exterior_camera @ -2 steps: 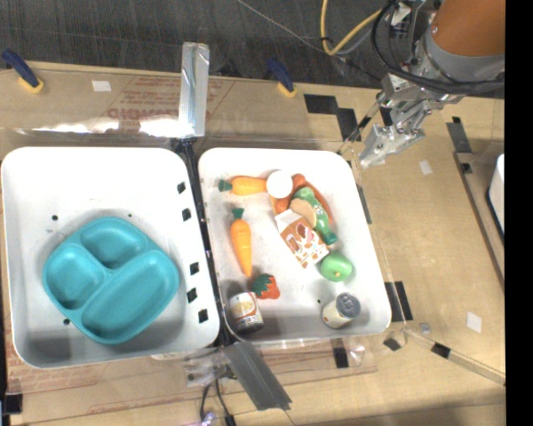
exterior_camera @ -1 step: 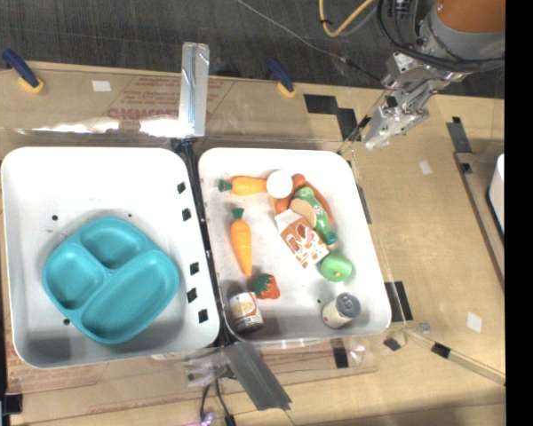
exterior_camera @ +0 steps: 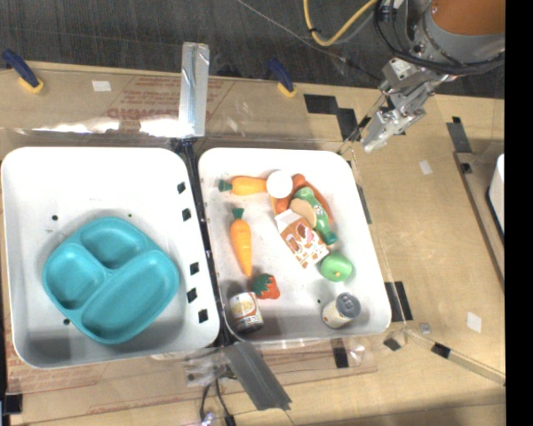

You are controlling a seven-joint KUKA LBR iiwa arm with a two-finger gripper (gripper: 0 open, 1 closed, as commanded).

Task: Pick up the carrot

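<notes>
Your gripper (exterior_camera: 377, 136) hung above the right bin's (exterior_camera: 362, 204) far corner, grip state unreadable, while the carrot (exterior_camera: 241, 245) lay well down-left inside, long axis running near-to-far, leaves away.

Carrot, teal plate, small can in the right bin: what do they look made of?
Carrot: likely molded plastic toy, smooth, uniform orange, with a green stub top.
Teal plate: probably plastic, matte to satin, one flat color, with rounded molded compartments.
Small can: looks like metal or a plastic toy can, with a printed label around it and a pale top. I cannot tell which.
</notes>
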